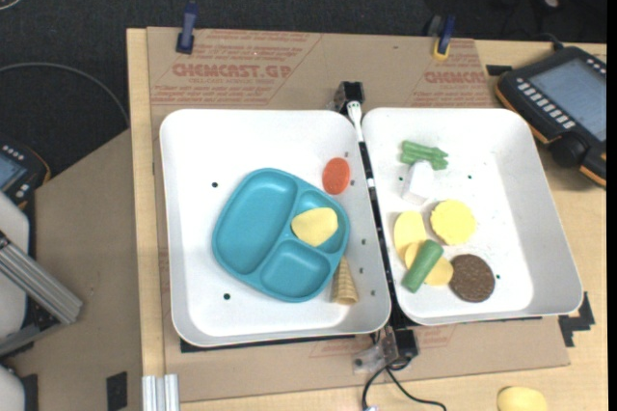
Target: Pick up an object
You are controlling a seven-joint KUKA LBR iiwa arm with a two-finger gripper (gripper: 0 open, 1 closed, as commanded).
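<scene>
Two white bins (193, 206) with toy food (451, 222)

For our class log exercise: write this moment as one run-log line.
left bin: blue tray, orange piece | right bin: green piece, brown disc

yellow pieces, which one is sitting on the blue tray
The pale yellow piece in the left bin, resting in the blue divided tray. The other yellow pieces, including the round disc, lie in the right bin.
</scene>
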